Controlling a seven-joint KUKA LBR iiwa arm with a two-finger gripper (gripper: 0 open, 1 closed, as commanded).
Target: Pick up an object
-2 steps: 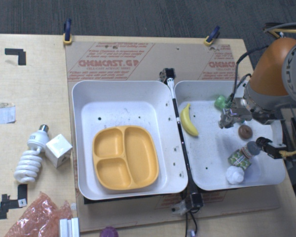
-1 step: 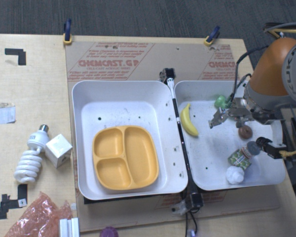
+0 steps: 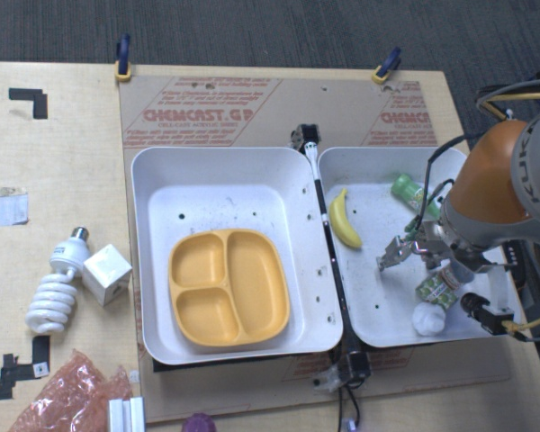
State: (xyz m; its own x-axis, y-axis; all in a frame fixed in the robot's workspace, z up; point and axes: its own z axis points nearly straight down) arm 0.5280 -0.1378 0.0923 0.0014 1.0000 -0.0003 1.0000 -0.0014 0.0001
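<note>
Two white bins sit side by side on the bench. The left bin point(image 3: 153, 196) holds one yellow divided plate point(image 3: 229, 286) with three compartments, lying toward 6 o'clock in that bin. The right bin point(image 3: 369, 318) holds four loose things: one banana point(image 3: 344, 220), one green bottle point(image 3: 409, 191), one small green-labelled packet point(image 3: 436, 288) and one white ball point(image 3: 428, 319).

The banana lies at about 10 o'clock in the right bin, near the divider between the bins. Its long axis runs roughly from 12 to 5 o'clock, with one tip pointing up the view and the curved body bowing toward the divider. The green bottle lies at 1 o'clock in the bin, partly under the arm. The packet and the white ball sit at about 4 o'clock, just beside each other, the ball nearer the lower rim.

The gripper point(image 3: 398, 255) hangs over the middle of the right bin, reaching in from 3 o'clock, its metal fingers pointing toward 9 o'clock. They look slightly spread, with nothing between them. The banana lies well apart from the fingertips, toward 10 o'clock.

Outside the bins, at 9 o'clock, lie one spiral light bulb point(image 3: 54, 291) and one white cube point(image 3: 107, 274).
</note>
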